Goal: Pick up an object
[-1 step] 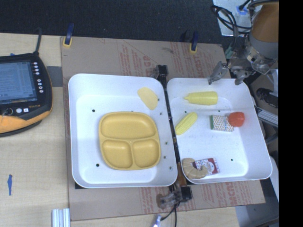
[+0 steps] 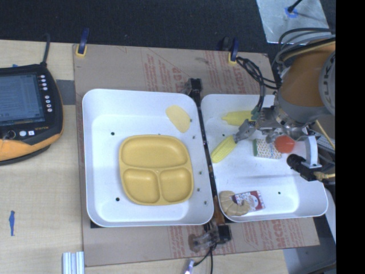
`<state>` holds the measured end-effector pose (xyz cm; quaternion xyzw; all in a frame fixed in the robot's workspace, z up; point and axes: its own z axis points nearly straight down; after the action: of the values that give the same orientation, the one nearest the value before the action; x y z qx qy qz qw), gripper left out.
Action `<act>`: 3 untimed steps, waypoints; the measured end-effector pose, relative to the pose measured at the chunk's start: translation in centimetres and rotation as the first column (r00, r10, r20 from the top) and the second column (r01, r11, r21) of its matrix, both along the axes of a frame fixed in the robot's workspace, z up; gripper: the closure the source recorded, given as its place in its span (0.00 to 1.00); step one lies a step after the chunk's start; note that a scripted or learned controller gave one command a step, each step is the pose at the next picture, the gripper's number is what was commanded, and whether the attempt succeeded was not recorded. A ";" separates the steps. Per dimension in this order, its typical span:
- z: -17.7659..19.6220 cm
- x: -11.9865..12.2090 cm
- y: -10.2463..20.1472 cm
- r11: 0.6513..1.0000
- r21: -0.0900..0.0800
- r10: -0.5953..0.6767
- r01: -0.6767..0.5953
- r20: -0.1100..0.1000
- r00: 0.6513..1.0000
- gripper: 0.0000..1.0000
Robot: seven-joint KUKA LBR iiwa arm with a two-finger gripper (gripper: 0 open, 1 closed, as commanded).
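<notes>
My gripper (image 2: pixel 264 130) hangs low over the upper middle of the right bin (image 2: pixel 296 201), under the grey and orange wrist. Directly beneath and beside it lie a small green-and-white box (image 2: pixel 266 148) and a red round object (image 2: pixel 284 144); whether either is touched is unclear. A yellow corn cob (image 2: pixel 223 148) lies just left of the gripper, and another yellow piece (image 2: pixel 236 117) sits at the bin's far side. A wrapped snack (image 2: pixel 241 202) rests in the near left corner.
The left bin (image 2: pixel 100 207) holds a yellow divided plate (image 2: pixel 155 169) and a flat yellow piece (image 2: pixel 178 117). A teach pendant (image 2: pixel 23 110) lies on the bench at far left. Cables and a black fitting (image 2: pixel 305 167) trail from the arm over the right bin's right side.
</notes>
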<state>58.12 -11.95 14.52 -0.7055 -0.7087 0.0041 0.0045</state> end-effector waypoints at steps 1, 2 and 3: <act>-3.2 7.5 -6.1 1.000 0.002 -0.001 0.001 0.004 1.000 0.00; -0.3 7.6 -9.4 1.000 -0.002 -0.003 0.003 0.013 1.000 0.00; -4.9 2.5 -9.3 1.000 -0.002 -0.001 0.001 0.017 1.000 0.00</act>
<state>60.66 -21.21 9.57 -0.7060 -0.7082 -0.0012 -0.0022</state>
